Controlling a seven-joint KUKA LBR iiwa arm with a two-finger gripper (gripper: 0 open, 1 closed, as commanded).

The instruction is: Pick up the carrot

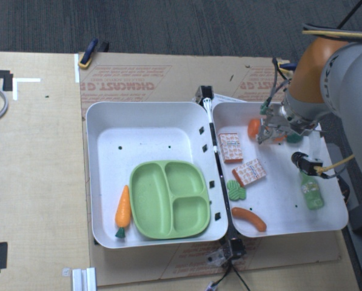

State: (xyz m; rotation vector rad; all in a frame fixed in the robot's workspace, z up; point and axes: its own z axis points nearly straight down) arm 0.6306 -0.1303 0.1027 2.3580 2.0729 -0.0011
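Carrot (123,207) lies in the left bin (102,156), along its left wall near the front left corner, just beside the green divided plate (168,199). Over the right bin's (332,214) back edge hangs the gripper (271,132), near a small orange piece (254,127); its opening I cannot tell.

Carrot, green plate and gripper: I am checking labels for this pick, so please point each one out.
carrot (124,206), camera view, middle of its orange body.
green plate (145,196), camera view, floor of its large left compartment.
gripper (271,133), camera view, between its fingertips, over the right bin.
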